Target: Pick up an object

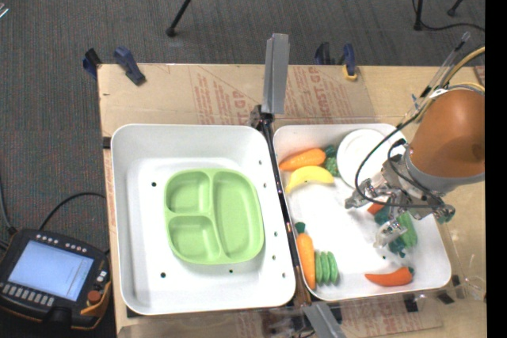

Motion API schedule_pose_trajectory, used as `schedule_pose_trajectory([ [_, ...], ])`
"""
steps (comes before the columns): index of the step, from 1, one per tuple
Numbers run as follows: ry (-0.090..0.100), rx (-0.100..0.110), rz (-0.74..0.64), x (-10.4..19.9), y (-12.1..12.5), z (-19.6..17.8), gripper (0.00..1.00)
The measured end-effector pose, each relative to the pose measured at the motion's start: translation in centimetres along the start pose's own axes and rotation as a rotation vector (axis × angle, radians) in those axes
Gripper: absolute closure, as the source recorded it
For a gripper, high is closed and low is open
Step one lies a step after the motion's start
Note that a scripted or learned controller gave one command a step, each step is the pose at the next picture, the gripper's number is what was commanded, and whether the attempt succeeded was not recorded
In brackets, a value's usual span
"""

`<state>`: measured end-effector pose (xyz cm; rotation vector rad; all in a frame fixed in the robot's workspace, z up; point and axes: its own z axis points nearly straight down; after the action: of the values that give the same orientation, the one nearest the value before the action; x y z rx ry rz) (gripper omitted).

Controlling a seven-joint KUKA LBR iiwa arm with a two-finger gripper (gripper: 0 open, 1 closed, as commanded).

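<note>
Lying in the right bin (pixel 360 290) are the toy foods: an orange carrot (pixel 302 160) and a yellow banana (pixel 309 176) near its far left corner, a second carrot (pixel 306 257) and a green pea pod (pixel 326 267) by its near left edge, an orange pepper (pixel 390 276) near its near right corner, and a white plate (pixel 360 150) toward its far edge. A green piece (pixel 407 231) sits right at the tool (pixel 390 237), which hangs low over the bin's right side; whether the tool is open, closed or gripping that piece, I cannot tell. The grey arm (pixel 447 134) with its orange band reaches in above it. The left bin (pixel 131 170) holds a green divided tray (pixel 214 216). Both bins rest on the tabletop (pixel 190 91), with blue clamps (pixel 127 63) along its far edge.
</note>
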<state>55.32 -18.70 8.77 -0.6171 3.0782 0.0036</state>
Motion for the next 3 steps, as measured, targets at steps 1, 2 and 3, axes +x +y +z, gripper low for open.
schedule_pose_trajectory([
  [1,-0.002,0.002,-0.065,-1.7,-0.8,-0.1,0.0],
  [2,-0.002,0.001,-0.083,-3.0,-0.4,0.0,0.0],
  [3,0.001,-0.001,-0.02,0.6,1.5,0.0,0.0],
])
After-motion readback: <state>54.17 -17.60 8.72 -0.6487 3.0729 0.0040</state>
